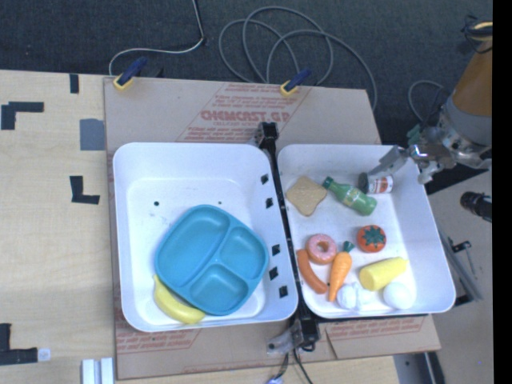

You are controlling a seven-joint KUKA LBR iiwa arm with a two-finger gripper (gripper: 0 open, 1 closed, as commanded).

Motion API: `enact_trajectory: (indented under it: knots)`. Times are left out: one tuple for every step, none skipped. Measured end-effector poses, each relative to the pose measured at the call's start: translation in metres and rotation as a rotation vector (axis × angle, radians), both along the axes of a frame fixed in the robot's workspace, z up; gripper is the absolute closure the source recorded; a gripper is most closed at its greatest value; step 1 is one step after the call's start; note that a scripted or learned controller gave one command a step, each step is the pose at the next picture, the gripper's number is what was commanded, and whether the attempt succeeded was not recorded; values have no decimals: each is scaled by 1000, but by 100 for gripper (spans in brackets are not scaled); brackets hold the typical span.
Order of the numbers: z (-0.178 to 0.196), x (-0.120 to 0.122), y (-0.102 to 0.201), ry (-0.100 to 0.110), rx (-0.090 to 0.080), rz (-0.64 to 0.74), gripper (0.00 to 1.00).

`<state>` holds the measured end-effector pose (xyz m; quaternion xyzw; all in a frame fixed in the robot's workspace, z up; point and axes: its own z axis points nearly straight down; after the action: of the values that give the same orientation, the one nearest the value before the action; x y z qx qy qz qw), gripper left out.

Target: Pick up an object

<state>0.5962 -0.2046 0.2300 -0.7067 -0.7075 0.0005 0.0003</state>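
**Ana:** Bins first, from the left. What lay in the left bin (128, 214)?

**Ben:** A blue divided plate (211, 259) sat in its middle, with a yellow banana (174, 306) tucked partly under the plate's near edge. Nothing there was being reached for.

**Ana:** And the right bin (416, 214)?

**Ben:** It was crowded. A slice of toast (306, 195) lay near the divider, and a green bottle (350, 197) lay on its side just beside it. Below those came a pink doughnut (322, 248), a sausage (310, 272) and a carrot (339, 269) close together, then a tomato (370, 238), a yellow block (382, 273) that might have been corn or cheese, and two white pieces at the near edge that I could not name.

**Ana:** Where was the gripper (376, 178)?

**Ben:** It hung low over the bin's far right part, right at a small red-and-white can (381, 185), which touched the bottle's base or nearly so. A grey finger slanted down to the can, but whether the fingers were spread or pinched on it I could not tell.

**Ana:** So which step was that?

**Ben:** I judged it the approach or the start of the grasp, with the can as the likely target. Next would call for straddling the can squarely, closing firmly and lifting straight up, since the bottle so near could be knocked or the round can could slip.
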Motion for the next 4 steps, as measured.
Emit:
enact_trajectory:
  knots:
    - [-79, 76, 37, -6, -2, 4, 0]
    - [-146, 64, 59, -4, -1, 1, 0]
    - [-131, 66, 60, -11, 1, 1, 100]
    - [-132, 66, 60, -9, 0, 1, 0]
